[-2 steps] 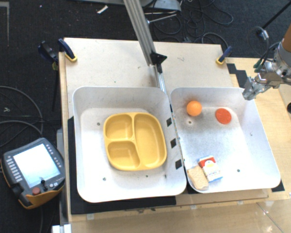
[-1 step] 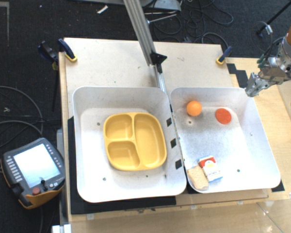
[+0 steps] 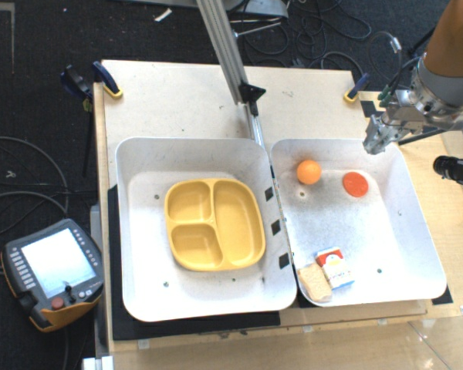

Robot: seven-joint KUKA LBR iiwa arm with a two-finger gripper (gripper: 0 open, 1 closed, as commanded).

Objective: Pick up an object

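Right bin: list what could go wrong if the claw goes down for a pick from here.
1. The claw hangs over the right bin's far rim and might strike it.
2. The orange ball may roll away if nudged.
3. The small box touches the tan block, so both might shift.

Yellow tray (image 3: 214, 224), orange ball (image 3: 309, 172), red disc (image 3: 356, 184), white bins (image 3: 139, 284).

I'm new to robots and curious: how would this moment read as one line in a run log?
stage: approach | claw: above right bin's far right corner, holding nothing | orange ball, red disc: untouched | yellow tray: left bin
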